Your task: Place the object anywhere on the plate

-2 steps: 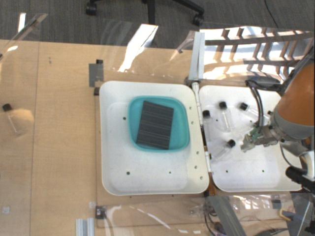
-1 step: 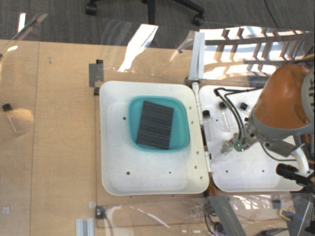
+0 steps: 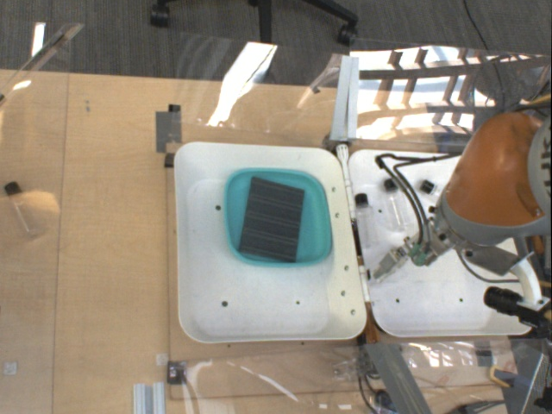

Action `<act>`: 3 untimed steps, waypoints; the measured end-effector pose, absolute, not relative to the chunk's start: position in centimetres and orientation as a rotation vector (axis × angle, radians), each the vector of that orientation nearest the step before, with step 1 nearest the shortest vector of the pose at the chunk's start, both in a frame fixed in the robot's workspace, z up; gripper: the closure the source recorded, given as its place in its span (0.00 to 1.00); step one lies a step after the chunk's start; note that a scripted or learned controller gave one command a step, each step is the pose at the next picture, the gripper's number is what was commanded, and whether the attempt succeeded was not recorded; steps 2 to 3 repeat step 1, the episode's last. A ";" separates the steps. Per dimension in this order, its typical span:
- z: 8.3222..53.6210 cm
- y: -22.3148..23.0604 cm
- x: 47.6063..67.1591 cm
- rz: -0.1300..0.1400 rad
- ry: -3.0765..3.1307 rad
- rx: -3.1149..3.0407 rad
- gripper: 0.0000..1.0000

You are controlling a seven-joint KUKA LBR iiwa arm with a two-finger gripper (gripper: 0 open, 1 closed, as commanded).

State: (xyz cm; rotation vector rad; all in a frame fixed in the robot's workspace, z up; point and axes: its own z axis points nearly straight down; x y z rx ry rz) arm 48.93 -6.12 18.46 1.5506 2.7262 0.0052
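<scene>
Plate (image 3: 321,222) bearing one dark ribbed block (image 3: 272,219), two bins (image 3: 194,257), hand's (image 3: 388,264) grip seemingly indiscernible

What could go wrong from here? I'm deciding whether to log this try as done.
The dark ribbed object already lies on the teal plate in the left bin. The arm hangs over the right bin; a sweep left could catch the divider or nudge the plate.

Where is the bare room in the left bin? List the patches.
Left bin: bare white floor runs between the teal plate and the near wall, with a narrower strip along its left wall. The plate's middle is taken by the dark ribbed block; only its teal margin is free.
</scene>
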 end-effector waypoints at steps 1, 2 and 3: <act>18.5 2.1 48.9 0.007 2.630 1.709 0.00; 18.5 2.1 48.9 0.007 2.630 1.709 0.00; 18.5 2.1 48.9 0.007 2.630 1.709 0.00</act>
